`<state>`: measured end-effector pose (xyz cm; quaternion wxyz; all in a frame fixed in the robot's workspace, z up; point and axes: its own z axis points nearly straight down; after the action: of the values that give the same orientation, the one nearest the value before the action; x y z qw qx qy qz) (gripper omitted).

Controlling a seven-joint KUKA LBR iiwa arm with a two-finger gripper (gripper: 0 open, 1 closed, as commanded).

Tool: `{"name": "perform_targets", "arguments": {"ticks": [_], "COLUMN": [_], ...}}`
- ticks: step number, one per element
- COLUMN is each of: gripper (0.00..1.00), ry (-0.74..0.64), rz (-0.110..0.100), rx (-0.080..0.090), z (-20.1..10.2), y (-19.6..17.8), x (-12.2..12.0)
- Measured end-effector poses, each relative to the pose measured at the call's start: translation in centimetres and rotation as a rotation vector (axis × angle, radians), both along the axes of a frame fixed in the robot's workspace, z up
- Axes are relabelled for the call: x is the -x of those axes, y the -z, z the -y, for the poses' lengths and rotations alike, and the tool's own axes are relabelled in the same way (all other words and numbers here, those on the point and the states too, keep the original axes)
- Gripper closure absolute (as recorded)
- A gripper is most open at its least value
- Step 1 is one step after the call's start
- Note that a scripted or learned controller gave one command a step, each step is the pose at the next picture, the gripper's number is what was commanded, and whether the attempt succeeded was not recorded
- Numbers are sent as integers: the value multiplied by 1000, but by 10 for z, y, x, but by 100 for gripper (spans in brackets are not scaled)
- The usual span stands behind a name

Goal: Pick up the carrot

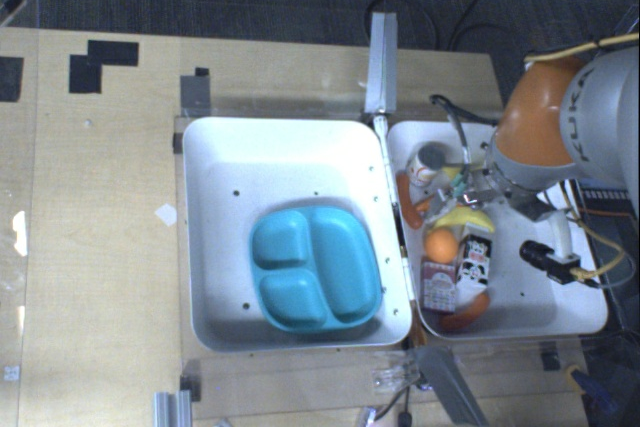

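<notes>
White bins sit side by side on the wooden bench [100, 245]. The left bin [210, 315] holds a blue divided plate [315, 265], toward its 5 o'clock area. The right bin [590, 315] is cluttered along its left half: a small grey cup [433, 157] at 11 o'clock, a banana [468, 218] near the middle, an orange [440, 244] just below it, a black-and-white carton [476, 260] touching the orange at its 3 o'clock, a red-and-white packet [438, 287] below that. The carrot [403, 198] looks like the thin orange-red piece lying against the bin's left wall, at 9 o'clock from the banana; ID not certain at this size. The grey arm [600, 115] with its orange band [535, 120] comes in from 3 o'clock, and the gripper [462, 181] is down among the items just above the banana, near the carrot. Can't tell whether it's released or clenched; clutter hides it.
</notes>
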<state>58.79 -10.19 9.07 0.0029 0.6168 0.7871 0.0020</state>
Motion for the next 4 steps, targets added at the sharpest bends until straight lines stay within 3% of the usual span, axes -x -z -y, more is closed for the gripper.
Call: {"name": "perform_targets", "arguments": {"ticks": [1,2,3,4], "gripper": [100,100,0,0], "ry": [-2,-32,-32,-43], "rz": [6,0,-1,14], "rx": [-1,0,0,1], "z": [-1,-7,-7,4], "y": [-12,-65,-65,-13], "x": [-2,20,20,-24]}}
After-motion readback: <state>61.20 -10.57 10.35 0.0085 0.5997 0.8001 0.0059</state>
